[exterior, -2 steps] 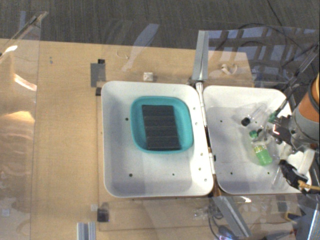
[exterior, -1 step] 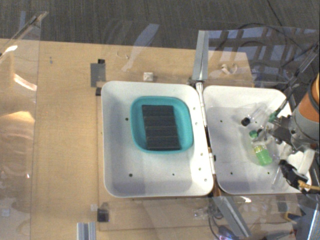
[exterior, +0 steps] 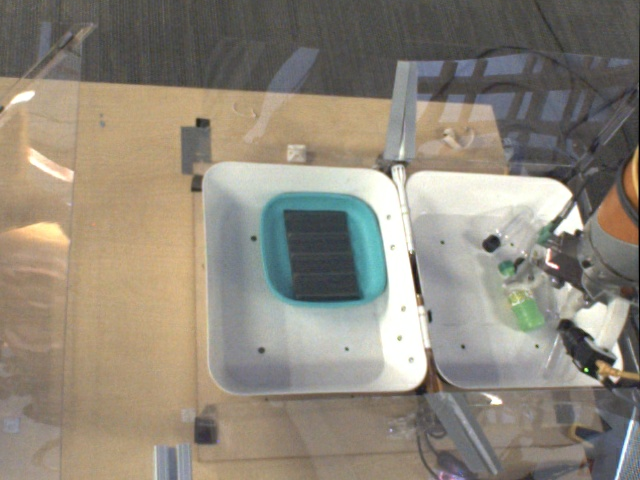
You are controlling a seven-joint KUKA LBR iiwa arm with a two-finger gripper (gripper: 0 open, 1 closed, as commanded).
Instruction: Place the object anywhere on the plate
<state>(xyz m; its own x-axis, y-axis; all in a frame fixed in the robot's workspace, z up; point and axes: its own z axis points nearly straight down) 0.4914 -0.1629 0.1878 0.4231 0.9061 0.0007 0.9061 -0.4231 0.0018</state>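
The gripper [exterior: 538,268], fingers' state unclear, hangs over the green object [exterior: 524,310] in the right bin [exterior: 455,353], well apart from the teal plate [exterior: 372,258].

Wooden worktop [exterior: 120,268] carries two white bins: left bin [exterior: 300,353], right bin [exterior: 460,353] touching beside it.

My worktop [exterior: 120,268] is pale wood, lit warmly, with a bright glare patch near its left edge. Clear panels over it throw pale streaky reflections across the wood. Beyond the far edge lies dark grey ribbed carpet [exterior: 250,18]. A grey metal bar [exterior: 402,113] stands at the back middle, small dark brackets [exterior: 197,148] sit on the wood, and black cables [exterior: 560,68] tangle at upper right.
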